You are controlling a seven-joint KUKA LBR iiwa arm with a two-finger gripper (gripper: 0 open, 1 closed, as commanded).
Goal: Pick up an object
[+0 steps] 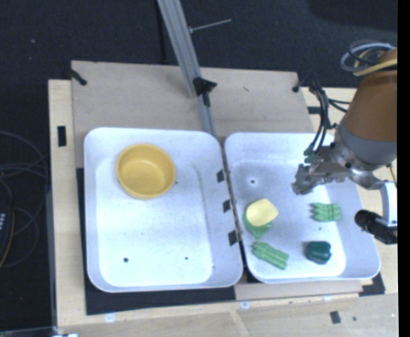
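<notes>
- Two white bins on the desk: left bin holds a yellow bowl in its upper left part, nothing else we can make out.
- Right bin holds four items: a yellow-green rounded piece near the bin's left wall, a light green ridged piece just below it, a dark green piece at lower right, a pale green ridged piece at right centre.
- Arm comes in from the right of the frame; the jaws hang over the upper right part of the right bin, above and left of the pale green ridged piece, apart from it.
- Jaws state: we cannot tell, too dark and blurred at the tip. Nothing visibly held.
- Progress, as we judge it: pick not done, every item lies on a bin floor. Left: choose a target, descend, close, lift.
- Closest candidate looks like the pale green ridged piece; the yellow-green rounded piece is also near.
</notes>
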